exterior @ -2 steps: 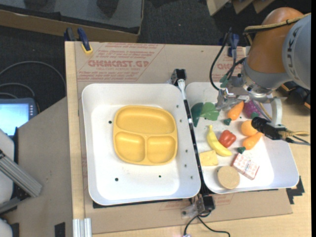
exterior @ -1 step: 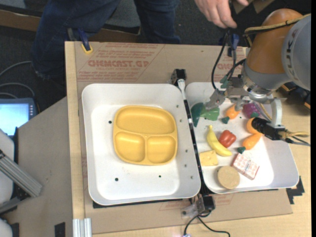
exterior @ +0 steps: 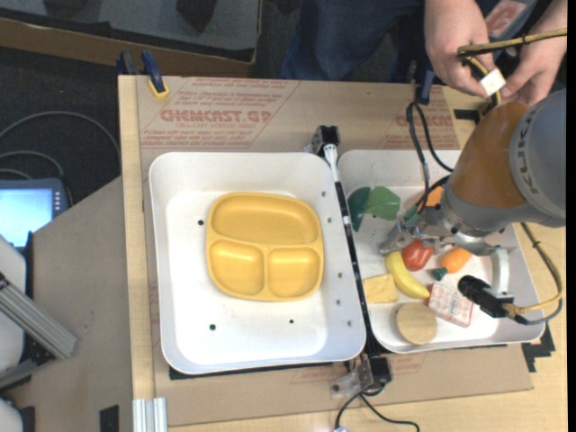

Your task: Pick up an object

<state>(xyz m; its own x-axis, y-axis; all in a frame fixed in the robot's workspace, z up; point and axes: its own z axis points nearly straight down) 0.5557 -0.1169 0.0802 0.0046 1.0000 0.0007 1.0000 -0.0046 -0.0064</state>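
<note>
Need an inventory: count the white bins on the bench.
2. One white bin on the left holds a yellow divided plate; the other bin, right, holds toy food.

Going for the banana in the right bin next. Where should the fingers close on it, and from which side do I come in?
Probably grip the banana at mid-curve, closing across its narrow width, coming straight down. It lies flat, with the red tomato at its upper end and the yellow wedge beside it, so the middle looks least crowded.
</note>
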